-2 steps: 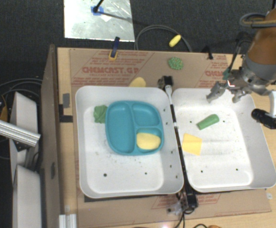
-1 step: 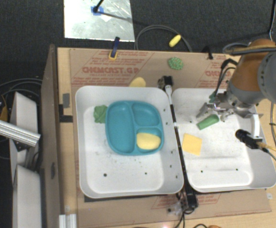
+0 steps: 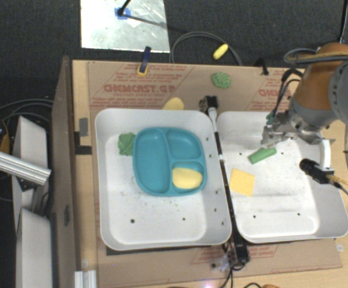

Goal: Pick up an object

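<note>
Green block (image 3: 262, 155): lying tilted on the floor of the right bin (image 3: 294, 221), in its upper part, right of centre frame.
Gripper (image 3: 274, 134): hovering just above and right of the green block; whether it is touching the block cannot be told, and nothing is showing between its tips.
Arm (image 3: 321, 92): grey with an orange band, reaching in from the upper right of the frame.
Yellow square (image 3: 242, 182): lying flat in the right bin, below and left of the green block, apart from it.
Left bin (image 3: 156, 230): carrying a teal divided plate (image 3: 156, 161) at centre frame.
Yellow lump (image 3: 186, 177): sitting in the plate's lower right compartment.
Green leafy piece (image 3: 126, 143): resting at the plate's upper left edge.
Tabletop (image 3: 132, 83): brown cardboard sheet lying under both bins.
</note>
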You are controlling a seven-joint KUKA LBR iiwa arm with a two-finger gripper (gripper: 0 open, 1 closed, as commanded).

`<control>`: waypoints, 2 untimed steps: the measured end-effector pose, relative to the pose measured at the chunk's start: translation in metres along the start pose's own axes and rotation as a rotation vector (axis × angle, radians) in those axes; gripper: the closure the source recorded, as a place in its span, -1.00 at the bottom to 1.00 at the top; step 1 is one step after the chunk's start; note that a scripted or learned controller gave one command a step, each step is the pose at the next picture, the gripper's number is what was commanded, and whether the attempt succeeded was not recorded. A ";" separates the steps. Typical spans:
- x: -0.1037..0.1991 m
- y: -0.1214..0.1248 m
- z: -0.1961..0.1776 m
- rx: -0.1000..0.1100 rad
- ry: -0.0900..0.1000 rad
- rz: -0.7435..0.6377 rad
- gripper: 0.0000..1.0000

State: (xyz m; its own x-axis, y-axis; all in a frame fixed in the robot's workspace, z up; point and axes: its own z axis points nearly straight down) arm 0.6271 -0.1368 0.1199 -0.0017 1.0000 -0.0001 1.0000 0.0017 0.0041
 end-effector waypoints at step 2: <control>0.000 -0.004 0.037 0.004 0.000 0.002 -1.00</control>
State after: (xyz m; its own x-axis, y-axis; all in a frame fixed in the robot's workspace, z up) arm 0.6234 -0.1364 0.0834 0.0000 1.0000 -0.0002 1.0000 0.0000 -0.0001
